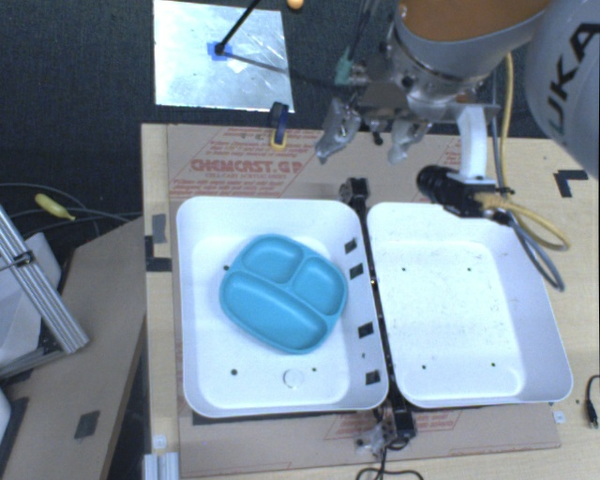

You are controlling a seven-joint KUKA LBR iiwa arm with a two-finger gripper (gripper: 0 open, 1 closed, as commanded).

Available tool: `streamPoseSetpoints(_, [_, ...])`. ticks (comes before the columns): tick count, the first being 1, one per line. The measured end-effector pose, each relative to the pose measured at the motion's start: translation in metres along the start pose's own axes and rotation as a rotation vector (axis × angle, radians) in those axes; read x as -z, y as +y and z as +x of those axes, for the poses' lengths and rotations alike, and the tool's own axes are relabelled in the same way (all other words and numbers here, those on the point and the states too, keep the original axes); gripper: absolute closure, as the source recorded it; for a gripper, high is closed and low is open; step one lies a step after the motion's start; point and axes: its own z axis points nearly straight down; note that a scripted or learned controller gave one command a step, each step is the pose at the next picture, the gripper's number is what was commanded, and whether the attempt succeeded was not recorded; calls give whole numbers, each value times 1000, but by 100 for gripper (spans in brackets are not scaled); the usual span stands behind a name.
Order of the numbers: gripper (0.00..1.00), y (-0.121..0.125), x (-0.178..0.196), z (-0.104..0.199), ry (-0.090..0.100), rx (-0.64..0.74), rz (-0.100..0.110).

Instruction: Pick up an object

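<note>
So from my feed: the plate (282, 305) is the landmark here, a blue one with three compartments, sitting flat in the left bin (202, 281), roughly in the middle of it and tilted a bit diagonal to the bin's edges. Nothing is touching it.

The hand (367, 141) is well off from the plate, up and to the right of it, hanging over the bare counter (225, 164) beyond the far rims of the bins, about in line with the seam between them. Its two fingers are spread apart with a clear gap and nothing in between, so it's open and holding nothing. The arm (469, 28) comes in above it from the top right, with the orange band showing.

Right of the plate, across the black clips on the seam, is the right bin (459, 309), which just has a few small dark specks on its floor. There's a small round mark on the left bin's floor just below the plate. Beyond the plate, past the bin rim, the counter has red printed lettering on it, and further up from that sits a shiny silver sheet (220, 56) with a bit of blue tape. A yellow cable (530, 220) loops near the right bin's far corner.
</note>
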Motion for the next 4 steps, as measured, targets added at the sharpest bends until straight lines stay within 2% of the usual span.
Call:
streamPoseSetpoints(1, [0, -32, -52, -30, -8, -12, 23])
streamPoseSetpoints(2, [0, -88, -63, 29, -5, 0, 21])
streamPoseSetpoints(3, [0, -94, -214, 17, -12, -11, 34])
streamPoseSetpoints(4, [0, -88, -117, -49, -6, -16, 7])
